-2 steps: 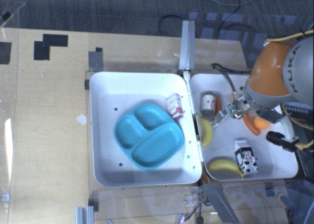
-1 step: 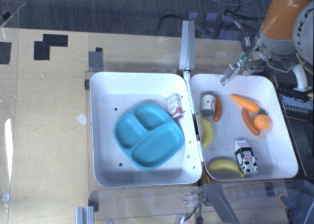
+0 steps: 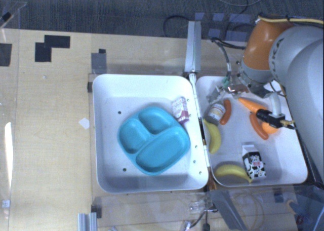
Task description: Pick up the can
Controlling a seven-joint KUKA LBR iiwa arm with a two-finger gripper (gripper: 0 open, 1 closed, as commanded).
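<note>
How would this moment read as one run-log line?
task: pick up can | gripper: above can, grasp unclear | can: lying in right bin

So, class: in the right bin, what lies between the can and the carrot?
In the camera view, a small sausage lies between the can and the carrot, right beside the can.

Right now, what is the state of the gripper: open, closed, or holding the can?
Gripper: cannot be told. It hangs in the right bin, just above the can, with nothing seen held.
</note>
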